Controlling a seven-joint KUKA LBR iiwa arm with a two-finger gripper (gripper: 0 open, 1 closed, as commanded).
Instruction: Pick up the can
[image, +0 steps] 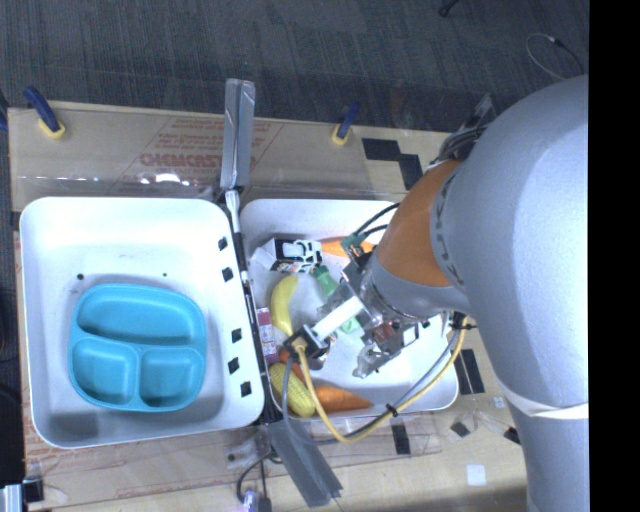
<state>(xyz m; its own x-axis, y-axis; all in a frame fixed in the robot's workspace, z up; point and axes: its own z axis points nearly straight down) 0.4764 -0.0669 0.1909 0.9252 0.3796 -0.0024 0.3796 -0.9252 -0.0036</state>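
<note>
Dark carpet (300, 50) surrounds a cardboard-topped bench (130, 140). The claw (372, 358) hangs low in the right bin (440, 395), right of the banana (283, 303); whether it is apart or together I cannot tell. What looks like the can (265, 328) lies just left of the banana, against the bin's wall. Best to cross above the banana and come down plumb, minding that wall.

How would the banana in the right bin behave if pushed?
The banana is curved, so it would probably pivot rather than roll. Its skin looks smooth, so a grip might slip. Hemmed in by other items in the right bin, it would likely jam.
</note>
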